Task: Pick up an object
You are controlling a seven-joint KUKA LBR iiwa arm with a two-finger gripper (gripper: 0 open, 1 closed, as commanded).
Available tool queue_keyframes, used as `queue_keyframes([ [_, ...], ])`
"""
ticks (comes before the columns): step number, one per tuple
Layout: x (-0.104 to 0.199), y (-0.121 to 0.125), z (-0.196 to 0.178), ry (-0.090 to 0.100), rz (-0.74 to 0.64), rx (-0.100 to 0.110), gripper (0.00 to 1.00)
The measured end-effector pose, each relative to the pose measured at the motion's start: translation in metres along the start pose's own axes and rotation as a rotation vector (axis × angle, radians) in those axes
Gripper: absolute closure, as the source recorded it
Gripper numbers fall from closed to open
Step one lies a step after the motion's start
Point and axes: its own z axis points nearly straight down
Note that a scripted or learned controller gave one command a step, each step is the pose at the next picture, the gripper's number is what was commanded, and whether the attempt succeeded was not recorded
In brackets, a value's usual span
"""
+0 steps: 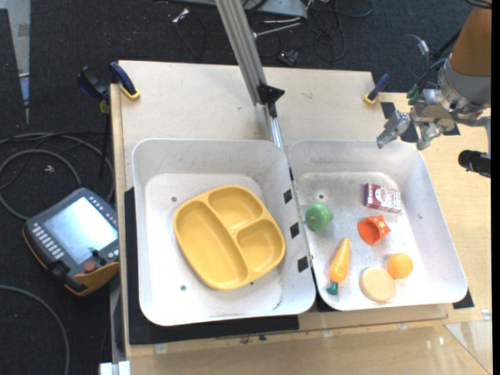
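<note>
The objects lie together in the right bin [437,201]: a small purple-and-white carton [382,197] toward the far side, an orange cup [373,229] just nearer, a green ball [318,217] by the bin's left wall, a carrot [339,262] pointing toward the front edge, a pale round disc [378,284] at the front, and an orange [399,266] touching the disc on its right. None of them is touched by the arm.

The hand [405,131] hangs above the far right corner of that bin, well apart from the carton, its two fingers spread with nothing between them. The grey wrist and orange band rise from it toward the upper right of the view.

The left bin [148,209] holds a yellow divided tray [229,236] with three compartments, set at a slant. Both bins sit side by side on a pale wooden bench [195,100], touching along their inner walls. Clamps grip the bench's far corners: a blue and yellow one [123,82] at left, another [376,89] at right. A metal pole [244,41] slants up from between the bins. On the dark floor to the left lies a pendant [75,239] with a screen, amid cables.
</note>
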Motion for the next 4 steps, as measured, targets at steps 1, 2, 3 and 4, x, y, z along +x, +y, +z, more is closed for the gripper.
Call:
queue_keyframes([
  [1, 0.000, 0.000, 0.000, -0.001, 0.000, 0.001, 0.00],
  [2, 0.004, -0.002, 0.064, 0.002, -0.001, 0.005, 0.00],
  [3, 0.011, -0.003, 0.110, 0.001, 0.000, 0.003, 0.00],
  [4, 0.012, -0.003, 0.137, 0.000, -0.001, 0.002, 0.00],
])
